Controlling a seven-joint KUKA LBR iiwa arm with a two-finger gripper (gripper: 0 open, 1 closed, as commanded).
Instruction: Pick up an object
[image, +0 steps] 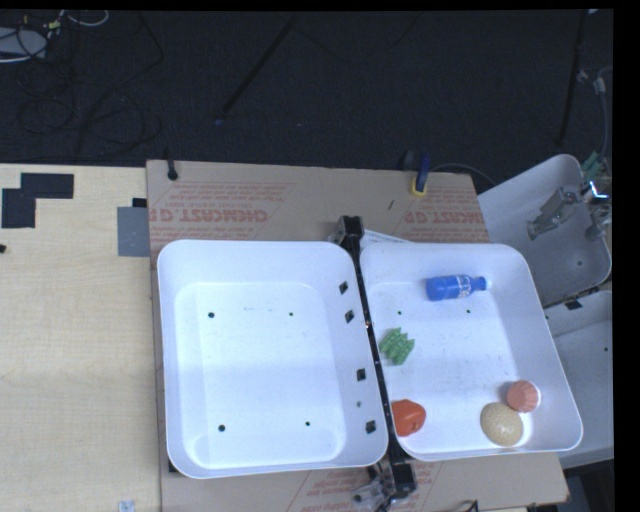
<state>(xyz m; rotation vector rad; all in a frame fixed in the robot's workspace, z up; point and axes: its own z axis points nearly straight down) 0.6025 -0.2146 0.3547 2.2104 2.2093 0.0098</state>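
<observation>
Two shallow white bins side by side on a brown cardboard sheet (300, 200), itself lying on the pale wood tabletop (70, 350). Left bin (175, 300): bare white floor marked with a few small dark dots. Right bin (555, 370): five small things inside.

- Blue bottle (455, 287) lying on its side toward the far end of the right bin, pale cap pointing right.
- Green ridged object (398, 346) near the left wall of the right bin, about halfway along, well apart from the bottle.
- Orange-red object (407, 416) at the near left corner of the right bin, close against the divider.
- Pink ball (522, 396) and cream ball (502, 424) at the near right corner, touching or nearly so; cream one nearer and slightly left.

Black clips along the seam (362, 330) where the two bins meet. Yellow-and-blue clamp (420, 178) on the far edge of the cardboard.

Gripper (553, 214) far right, over a pale grey plate (570, 260) beyond the right bin's far right corner, outside both bins and well apart from every object. Too small and blurred to say whether released or clenched: cannot tell. All five objects resting on the bin floor.
</observation>
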